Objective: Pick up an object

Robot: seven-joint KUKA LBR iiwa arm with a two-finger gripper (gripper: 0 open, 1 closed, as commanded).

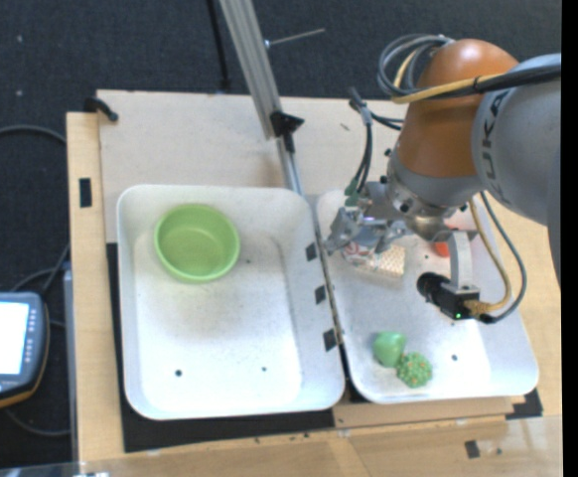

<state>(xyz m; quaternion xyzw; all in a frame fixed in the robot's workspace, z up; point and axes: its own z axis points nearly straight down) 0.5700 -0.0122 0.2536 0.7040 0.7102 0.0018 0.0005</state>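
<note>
While a handheld control pendant [1,351] with a lit screen lies on the dark carpet [31,48] far to the left of the divider between the two bins, the left bin [219,366] just left of that divider holds a lime-green bowl [198,242] in its far left corner, standing upright with its mouth up. Both bins sit on a pale wooden bench [170,132], with black matting showing under their near edges. A slanted aluminium rail [254,58] runs from the top of the view down to the far end of the divider.

Right of the divider, in the right bin [507,366], the gripper [354,232] hangs low over the far left part, close beside the divider. Whether its fingers are spread or pressed together cannot be told; cables and metal parts clutter them. Just right of it lies a pale waffle-patterned piece [388,259], partly hidden by the wrist, so its long axis is unclear. Toward the near end of the divider's right side lie a smooth green lump [388,347] and a bumpy green broccoli-like toy [415,369], touching or nearly so; together they line up slanting away from the divider toward the near right. A red-orange item [442,247] peeks out beneath the orange-banded arm [458,107], farther right.
</note>
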